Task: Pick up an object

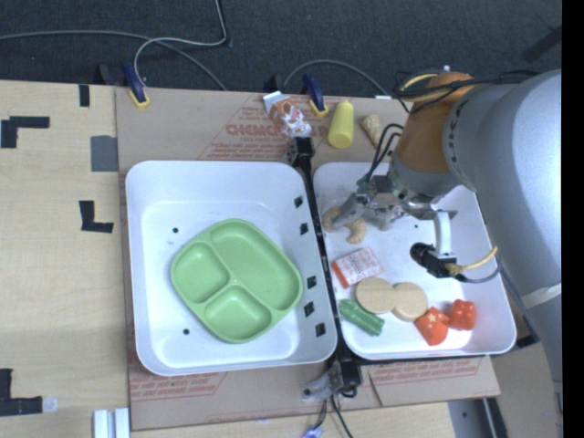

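Observation:
My gripper (363,210) hangs low in the upper left part of the right bin (474,208), right over a small tan piece (356,233) that pokes out below it. Whether that piece is held is unclear. Just below lies a red and white packet (356,265). Two round tan biscuits (374,295) (409,300) sit side by side further down. At the bin's front edge are a green vegetable piece (362,318) and two red pieces (433,328) (463,314).
The left bin (151,199) holds a green divided plate (237,279). Behind the bins on the cardboard stand a yellow bottle (340,124), a tan item (371,128) and a small packet (287,112). The arm's grey body (511,172) covers the right bin's far right side.

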`<state>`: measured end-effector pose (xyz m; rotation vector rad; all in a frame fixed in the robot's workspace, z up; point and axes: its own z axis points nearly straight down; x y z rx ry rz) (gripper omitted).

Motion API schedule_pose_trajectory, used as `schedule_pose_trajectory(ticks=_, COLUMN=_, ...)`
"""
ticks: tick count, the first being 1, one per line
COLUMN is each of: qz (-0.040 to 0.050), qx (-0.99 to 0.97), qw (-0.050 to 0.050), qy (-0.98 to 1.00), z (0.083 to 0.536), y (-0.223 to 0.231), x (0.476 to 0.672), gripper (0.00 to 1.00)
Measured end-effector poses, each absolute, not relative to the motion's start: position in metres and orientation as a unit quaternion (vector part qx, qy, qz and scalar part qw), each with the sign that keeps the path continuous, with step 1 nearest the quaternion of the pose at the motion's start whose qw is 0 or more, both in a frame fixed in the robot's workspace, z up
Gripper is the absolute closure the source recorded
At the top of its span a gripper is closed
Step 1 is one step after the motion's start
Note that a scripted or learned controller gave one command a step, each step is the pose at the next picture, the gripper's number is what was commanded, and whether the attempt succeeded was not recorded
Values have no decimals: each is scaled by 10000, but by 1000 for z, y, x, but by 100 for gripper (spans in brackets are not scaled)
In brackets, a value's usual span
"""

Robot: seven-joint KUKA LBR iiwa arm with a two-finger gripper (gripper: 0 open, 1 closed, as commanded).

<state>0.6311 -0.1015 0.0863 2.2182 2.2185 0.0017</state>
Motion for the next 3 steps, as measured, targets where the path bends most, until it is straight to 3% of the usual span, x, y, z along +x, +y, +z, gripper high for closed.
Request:
schedule_pose_trajectory(ticks=1, qz=3, qx=7068, qw=18, qy=7074, z=96, y=-101, x=631, gripper=100)
schedule_pose_trajectory(ticks=2, qz=7, qx=7062, qw=5, qy=7080, z=185, y=-74, x=589, gripper=100)
schedule_pose_trajectory(ticks=3, qz=-6, qx=7063, qw=-8, qy=7079, z=184, y=-26, x=568, gripper=100)
